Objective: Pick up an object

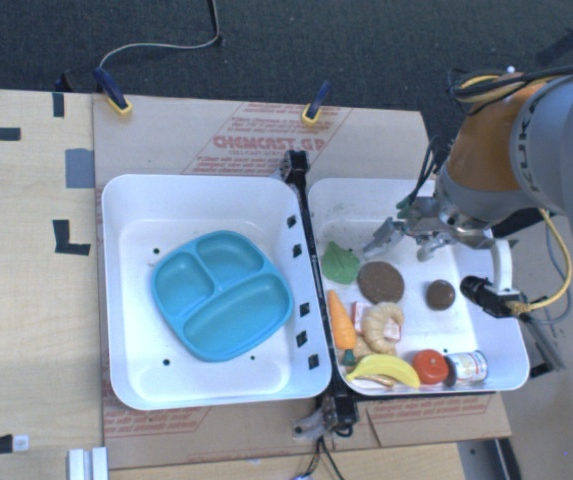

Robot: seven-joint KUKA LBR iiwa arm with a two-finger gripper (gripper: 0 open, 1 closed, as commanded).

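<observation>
The right bin [406,193] holds several toy foods: a green leafy piece [341,263], a large brown round patty [380,282], a small brown round piece [440,294], an orange carrot [341,320], a pale pastry [383,325], a yellow banana [386,370], a red tomato [429,367] and a small can [467,366]. My gripper [406,242] hangs over the upper part of this bin, just above the large patty. Its two fingers are spread apart, with nothing between them.
In the left bin [126,208] lies a blue divided plate [223,294]. A black divider [304,258] runs between the bins. The arm's orange band [486,143] and cables [536,288] crowd the right bin's right side. Clamps [114,90] hold the cardboard underlay.
</observation>
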